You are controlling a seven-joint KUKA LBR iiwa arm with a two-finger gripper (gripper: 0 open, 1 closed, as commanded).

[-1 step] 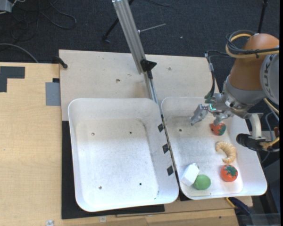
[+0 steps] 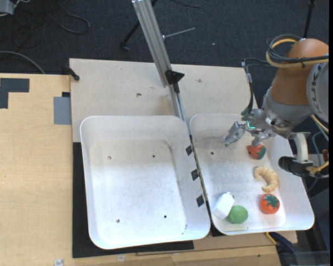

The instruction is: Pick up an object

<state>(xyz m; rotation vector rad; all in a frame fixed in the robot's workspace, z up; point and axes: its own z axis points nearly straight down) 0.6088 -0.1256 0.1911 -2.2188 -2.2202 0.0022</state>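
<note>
1. Nearest the camera, at the front of the right bin [image 2: 299, 218], a white block [image 2: 223, 204] lies tilted, touching a green ball [image 2: 238, 214] just to its right.
2. A red tomato-like fruit [image 2: 270, 203] with a green top sits further right along the same front stretch, apart from the green ball.
3. Just behind that fruit lies a curved tan piece [image 2: 266, 177], shaped like a croissant or peanut shell.
4. Further back in the right bin, a second small red fruit [image 2: 257, 151] with a green stem rests on the bin floor.
5. The tool [image 2: 245, 137] hangs over the back part of the right bin. Its fingers are spread apart and released: one finger [image 2: 233, 133] points down-left over bare bin floor, the other comes down close beside the small red fruit. Nothing sits between them.
6. The left bin [image 2: 100, 132] sits side by side with the right one, their rims meeting along the middle.
7. Behind both bins, the pale surface [image 2: 116, 87] carries a slanted metal rail [image 2: 154, 35].
8. The grey arm with its orange band [image 2: 302, 54] reaches in from the right.
</note>
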